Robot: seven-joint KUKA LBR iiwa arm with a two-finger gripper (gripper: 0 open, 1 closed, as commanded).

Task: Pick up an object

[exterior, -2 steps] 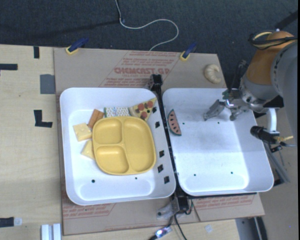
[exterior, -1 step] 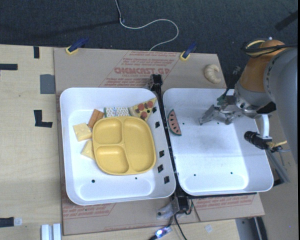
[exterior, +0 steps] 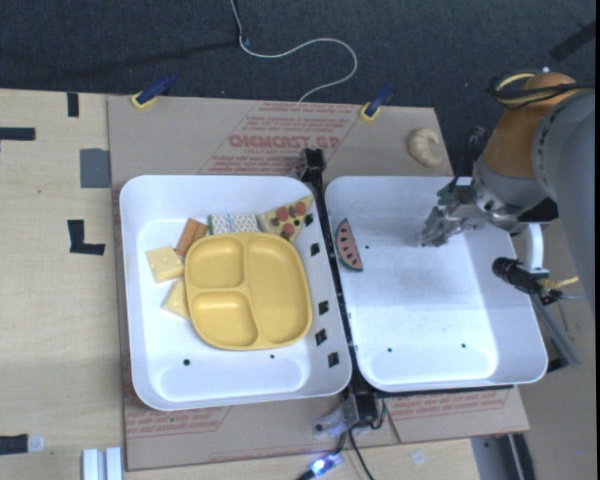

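My hand point(exterior: 438, 230) hangs over the upper right of the right bin point(exterior: 480, 368); whether it is spread or pressed together I cannot tell. The nearest thing to pick is the watermelon slice point(exterior: 349, 245), lying flat by that bin's left wall, well apart from me. It looks like a small, light, stiff toy, probably smooth; I would pinch it across its narrow width.
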